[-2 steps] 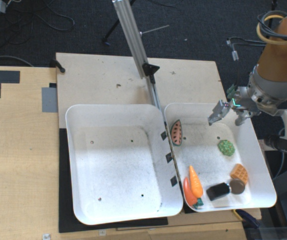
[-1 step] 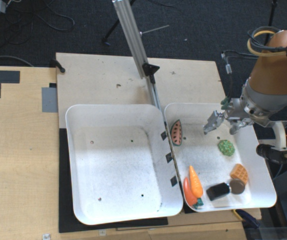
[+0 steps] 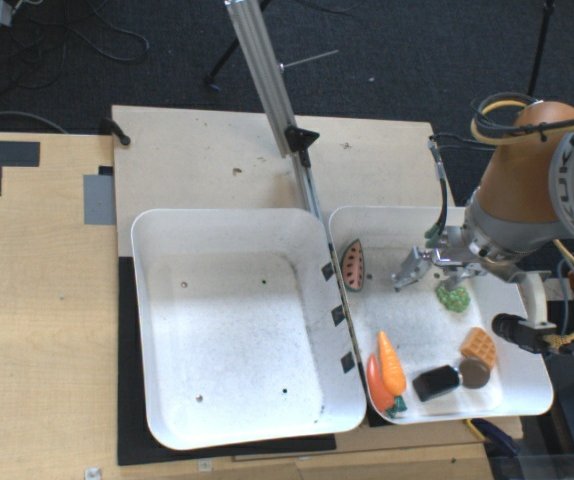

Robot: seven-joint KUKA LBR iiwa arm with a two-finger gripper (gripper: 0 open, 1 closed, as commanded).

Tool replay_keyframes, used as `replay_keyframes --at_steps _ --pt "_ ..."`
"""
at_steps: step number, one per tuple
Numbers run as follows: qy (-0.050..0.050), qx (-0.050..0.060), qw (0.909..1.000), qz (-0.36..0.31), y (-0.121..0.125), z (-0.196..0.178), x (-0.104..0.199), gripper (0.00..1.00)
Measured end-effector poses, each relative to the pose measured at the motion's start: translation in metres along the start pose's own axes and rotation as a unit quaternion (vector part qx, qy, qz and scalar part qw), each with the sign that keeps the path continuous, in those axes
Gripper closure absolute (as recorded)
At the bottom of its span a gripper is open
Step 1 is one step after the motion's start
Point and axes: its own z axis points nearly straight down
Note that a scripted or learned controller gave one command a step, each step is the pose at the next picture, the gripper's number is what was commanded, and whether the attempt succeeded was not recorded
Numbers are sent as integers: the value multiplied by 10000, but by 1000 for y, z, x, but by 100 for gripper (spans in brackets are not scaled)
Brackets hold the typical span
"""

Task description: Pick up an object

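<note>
Grey arm's jaws [image 3: 412,266] hover, spread wide and holding nothing, above the right bin [image 3: 527,403]; next, descend on the green toy [image 3: 454,297] at four o'clock

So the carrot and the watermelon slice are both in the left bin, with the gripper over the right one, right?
Not quite. The camera view shows the carrot and watermelon slice in the right bin, not the left bin. The gripper is indeed over the right one.
</note>
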Motion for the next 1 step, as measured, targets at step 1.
replay_keyframes --at_steps 1 --pt "2 2 10000 1 -6 64 -1 0"
